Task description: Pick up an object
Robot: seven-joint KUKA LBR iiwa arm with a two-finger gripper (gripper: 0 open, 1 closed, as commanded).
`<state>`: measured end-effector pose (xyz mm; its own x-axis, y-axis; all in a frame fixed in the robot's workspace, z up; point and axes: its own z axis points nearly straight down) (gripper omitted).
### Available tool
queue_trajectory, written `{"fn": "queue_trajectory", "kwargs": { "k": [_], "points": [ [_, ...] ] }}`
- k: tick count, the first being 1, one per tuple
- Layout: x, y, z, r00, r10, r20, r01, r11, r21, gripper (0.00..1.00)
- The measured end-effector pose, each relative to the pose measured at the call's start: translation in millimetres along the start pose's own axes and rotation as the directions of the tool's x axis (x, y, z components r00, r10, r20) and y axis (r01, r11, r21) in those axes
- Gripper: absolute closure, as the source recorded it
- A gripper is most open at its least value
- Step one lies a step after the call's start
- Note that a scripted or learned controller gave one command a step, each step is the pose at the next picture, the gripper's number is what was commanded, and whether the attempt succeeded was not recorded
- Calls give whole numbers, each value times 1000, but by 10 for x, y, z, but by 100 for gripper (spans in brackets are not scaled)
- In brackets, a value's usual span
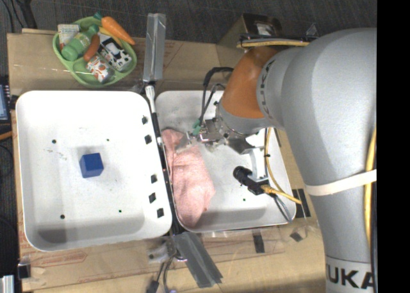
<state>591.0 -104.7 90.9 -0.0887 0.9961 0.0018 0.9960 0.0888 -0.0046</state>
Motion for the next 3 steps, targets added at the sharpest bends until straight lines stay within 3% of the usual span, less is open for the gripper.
{"fn": "queue_trajectory", "kwargs": {
  "k": [1, 2, 3],
  "points": [
    [-215, 640, -19, 999, 38, 1, -38, 999, -3, 0],
    [-216, 640, -18, 999, 38, 1, -38, 999, -3, 0],
    [-128, -223, -6, 1000, 2, 0, -2, 1000, 0, 0]
  ]
}}
